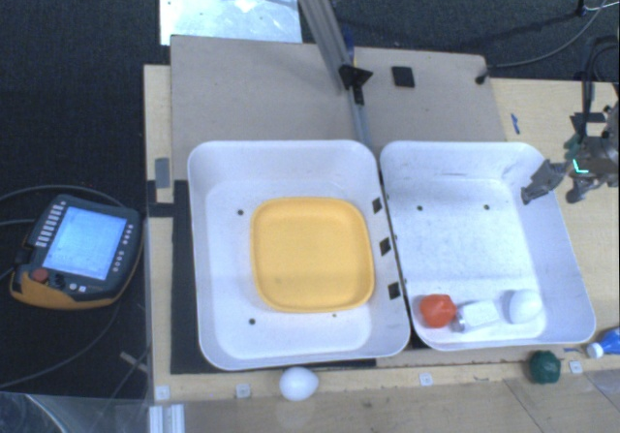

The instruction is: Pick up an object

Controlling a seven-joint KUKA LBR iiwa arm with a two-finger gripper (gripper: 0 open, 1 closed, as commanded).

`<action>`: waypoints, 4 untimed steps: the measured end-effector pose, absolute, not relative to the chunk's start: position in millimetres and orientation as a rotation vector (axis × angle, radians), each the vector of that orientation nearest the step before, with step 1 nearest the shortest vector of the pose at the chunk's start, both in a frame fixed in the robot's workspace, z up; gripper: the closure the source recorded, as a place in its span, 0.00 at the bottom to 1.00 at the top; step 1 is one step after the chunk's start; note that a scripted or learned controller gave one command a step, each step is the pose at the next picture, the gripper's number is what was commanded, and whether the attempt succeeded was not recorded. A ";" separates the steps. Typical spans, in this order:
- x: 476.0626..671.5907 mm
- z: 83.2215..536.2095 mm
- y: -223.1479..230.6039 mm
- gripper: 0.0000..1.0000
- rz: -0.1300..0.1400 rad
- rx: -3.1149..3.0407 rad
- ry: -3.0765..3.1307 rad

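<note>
Red rounded plastic object (pixel 436 310) lies at six o'clock in the right white bin (pixel 455 194); the open, empty gripper (pixel 562 181), at three o'clock, should descend squarely over it.

The arm enters at the right edge, with little more than its wrist hardware and gripper (pixel 560 185) in sight. The gripper sits low and points left. Its two grey fingers (pixel 539 185) are spread apart, with nothing between them.
</note>
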State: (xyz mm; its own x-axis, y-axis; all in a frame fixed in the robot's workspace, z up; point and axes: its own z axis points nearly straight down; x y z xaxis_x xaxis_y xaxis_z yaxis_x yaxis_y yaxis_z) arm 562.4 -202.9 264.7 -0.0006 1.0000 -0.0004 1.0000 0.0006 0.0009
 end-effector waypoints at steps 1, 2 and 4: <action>562.4 264.7 -202.9 0.00 0.001 2.220 2.221; 562.8 223.2 -204.1 0.00 -0.002 2.222 2.223; 557.1 116.8 -200.5 0.00 -0.003 2.223 2.224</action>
State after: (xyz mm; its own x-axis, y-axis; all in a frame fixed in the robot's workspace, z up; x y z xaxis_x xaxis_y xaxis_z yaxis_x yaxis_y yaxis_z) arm 557.1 -200.5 116.8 -0.0004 1.0000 0.0011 1.0000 0.0004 -0.0039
